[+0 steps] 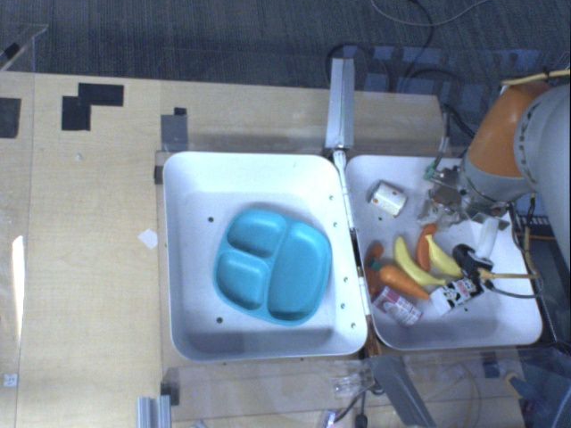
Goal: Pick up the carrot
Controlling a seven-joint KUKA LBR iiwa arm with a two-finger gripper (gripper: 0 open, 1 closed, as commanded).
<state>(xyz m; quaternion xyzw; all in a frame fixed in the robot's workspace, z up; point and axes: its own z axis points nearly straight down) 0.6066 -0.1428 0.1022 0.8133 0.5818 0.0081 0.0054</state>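
I reach in from the right, my grey arm with its orange band [500, 141] hanging over the far right corner of the right-hand shallow white bin [500, 328]. My two-finger gripper [443, 205] sits low over that bin's upper right part, just above the pile of food; from this slanted view I cannot tell how it is set, and nothing is visibly between its tips.

The orange tapered carrot [401, 281] lies on the floor of the right bin, toward its left side, pointing down and to the right. Its upper left end is next to a small reddish piece [376, 253] by the bin's left wall. A yellow curved banana [412, 264] lies just above the carrot, touching or nearly touching it, and a second yellow piece [442, 257] sits to the right of that. A crinkled clear packet [398, 307] lies just below the carrot. A small white box with an orange end [387, 198] lies apart, higher in the bin.

In the left white bin [192, 239] rests a blue plastic divided plate [272, 264] with three compartments.
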